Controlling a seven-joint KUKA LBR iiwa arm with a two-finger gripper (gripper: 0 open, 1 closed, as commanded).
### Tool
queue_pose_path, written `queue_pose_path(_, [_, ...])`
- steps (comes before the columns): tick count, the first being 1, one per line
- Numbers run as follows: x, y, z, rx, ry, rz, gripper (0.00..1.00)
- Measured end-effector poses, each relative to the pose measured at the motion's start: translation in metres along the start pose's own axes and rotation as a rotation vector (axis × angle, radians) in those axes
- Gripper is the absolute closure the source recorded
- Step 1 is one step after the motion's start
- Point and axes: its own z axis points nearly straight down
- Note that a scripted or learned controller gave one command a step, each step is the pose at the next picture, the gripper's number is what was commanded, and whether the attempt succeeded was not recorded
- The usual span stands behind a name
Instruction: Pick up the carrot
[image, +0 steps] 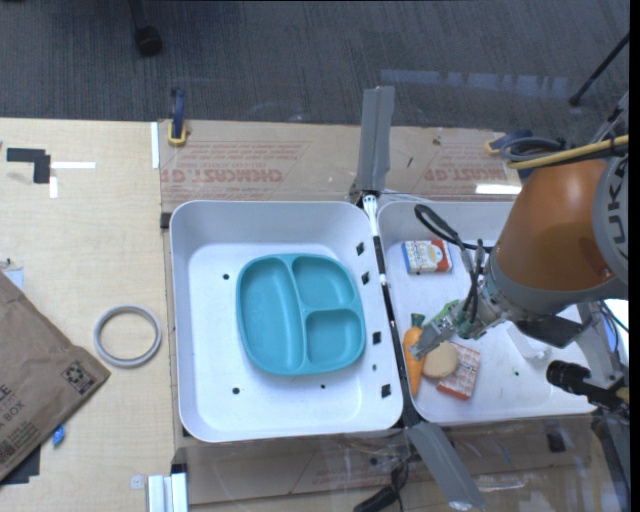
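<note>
The carrot is orange with a small green top. It lies along the left wall of the right bin, near the front. My gripper hangs low over that bin, just right of the carrot's green end and very close to it. The arm's orange band rises behind it and hides part of the bin. Nothing shows as lifted.
A round beige piece and a red-and-white packet lie right beside the carrot. A small white and red box sits at the bin's back. The left bin holds a teal divided plate. A tape ring lies on the bench.
</note>
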Motion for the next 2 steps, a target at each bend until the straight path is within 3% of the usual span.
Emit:
queue_pose_path(1, [-0.035,0.030,0.000,0.000,-0.001,0.077,0.00])
queue_pose_path(2, [0.007,0.040,0.000,0.001,0.000,-0.086,0.00])
